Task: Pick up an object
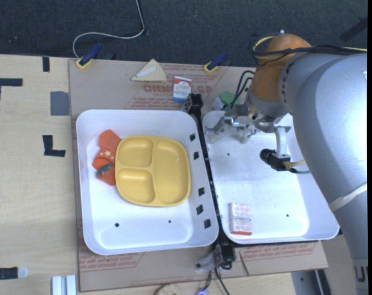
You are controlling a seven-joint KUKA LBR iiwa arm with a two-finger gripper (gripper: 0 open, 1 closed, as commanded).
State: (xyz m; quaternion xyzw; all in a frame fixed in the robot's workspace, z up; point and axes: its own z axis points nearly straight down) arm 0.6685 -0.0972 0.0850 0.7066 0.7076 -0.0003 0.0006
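- Cardboard sheet under the bins: faded red printing along its far edge, between the white wedge and the small carton. The letters are too blurred to read with certainty; it looks like a word beginning "CH".
- The same sheet's near edge, below the left bin: a line of red print, too small to make out.
- Small carton by the far edge of the cardboard: red and blue label, no legible words.
- Packet in the right bin's near left corner: reddish printing on white, unreadable.
- No numbers or signs can be read anywhere.
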